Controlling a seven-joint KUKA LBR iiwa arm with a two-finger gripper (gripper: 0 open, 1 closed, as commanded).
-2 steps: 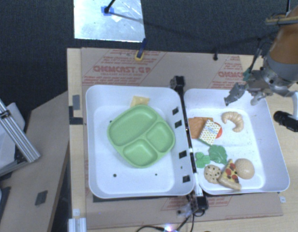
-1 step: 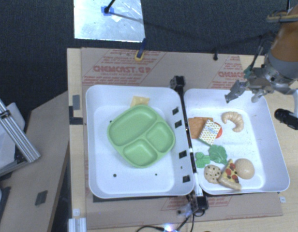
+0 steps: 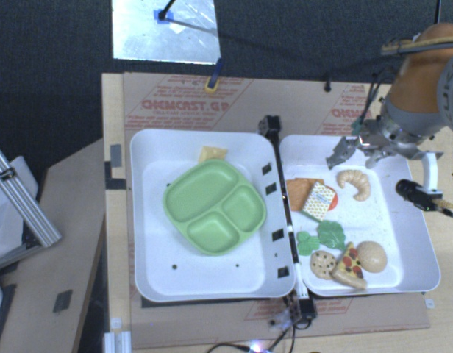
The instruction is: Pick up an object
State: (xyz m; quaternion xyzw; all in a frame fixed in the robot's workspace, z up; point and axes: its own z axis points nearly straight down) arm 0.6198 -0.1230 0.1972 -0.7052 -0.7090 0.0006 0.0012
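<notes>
My gripper [image 3: 359,154] hangs over the far part of the right bin [image 3: 410,226], its two fingers spread open with nothing between them. Just in front of it lies a tan croissant [image 3: 357,183], apart from the fingers. Left of the croissant sit an orange toast slice [image 3: 300,190] and a white-and-yellow packet [image 3: 320,201] leaning on it. Nearer the front lie a green leafy piece [image 3: 327,235], a cookie [image 3: 323,264], a pizza slice [image 3: 349,265] and a round beige bun [image 3: 372,254].
The left bin [image 3: 149,197] holds a green divided plate [image 3: 214,207] and a small yellow wedge [image 3: 212,154] behind it. A black divider with clips [image 3: 280,197] runs between the bins. A black part [image 3: 414,192] juts over the right bin's right rim.
</notes>
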